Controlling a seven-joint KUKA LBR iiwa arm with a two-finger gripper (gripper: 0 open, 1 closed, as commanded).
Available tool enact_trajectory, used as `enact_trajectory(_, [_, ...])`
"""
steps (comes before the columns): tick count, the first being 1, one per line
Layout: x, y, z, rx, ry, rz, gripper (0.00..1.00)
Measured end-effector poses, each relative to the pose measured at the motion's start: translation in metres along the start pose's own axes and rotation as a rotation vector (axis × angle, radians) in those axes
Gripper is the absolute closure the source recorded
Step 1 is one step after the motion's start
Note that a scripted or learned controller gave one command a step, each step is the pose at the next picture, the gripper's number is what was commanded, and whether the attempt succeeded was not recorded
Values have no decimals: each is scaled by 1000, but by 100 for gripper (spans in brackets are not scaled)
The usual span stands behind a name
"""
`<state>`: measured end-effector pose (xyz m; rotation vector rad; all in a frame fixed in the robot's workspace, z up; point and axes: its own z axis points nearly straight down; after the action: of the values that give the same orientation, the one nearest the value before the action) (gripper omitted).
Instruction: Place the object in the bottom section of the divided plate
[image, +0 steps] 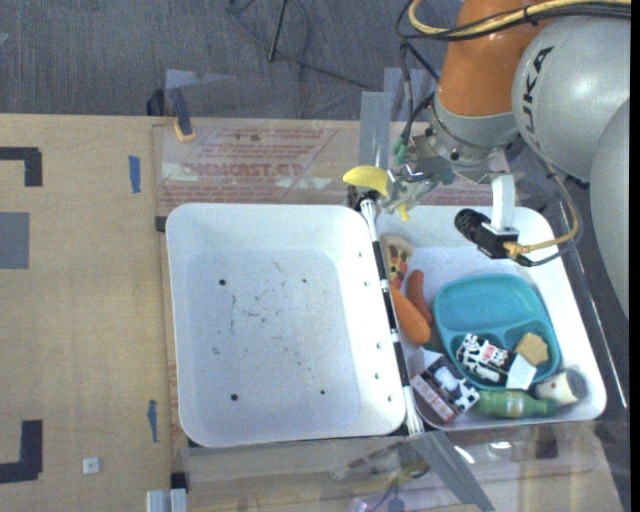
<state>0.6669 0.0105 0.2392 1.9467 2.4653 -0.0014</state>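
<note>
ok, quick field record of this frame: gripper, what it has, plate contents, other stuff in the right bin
gripper: above the right bin's top-left corner, near the divider between bins
banana: yellow, at the fingertips; grasp cannot be confirmed
divided plate: teal, in the right bin, large upper section bare
plate lower sections: black-and-white item, tan piece
beside plate: carrot, pizza slice, green bottle
left bin: scuffed floor
task state: banana not yet in the plate

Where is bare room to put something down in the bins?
The left bin floor is bare between its walls. On the divided plate, the large upper section is free. It is crowded along the right bin's lower edge, around the green bottle.
</note>
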Motion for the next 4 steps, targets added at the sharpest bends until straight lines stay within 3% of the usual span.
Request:
enact_trajectory(1, [-29, -37, -197, -4, -1, -58, 100])
enact_trajectory(2, [122, -68, -197, -1, 1, -301, 100])
enact_trajectory(3, [166, -134, -8, -1, 1, -399, 100])
enact_trajectory(4, [216, -142, 50, 0, 2, -415, 100])
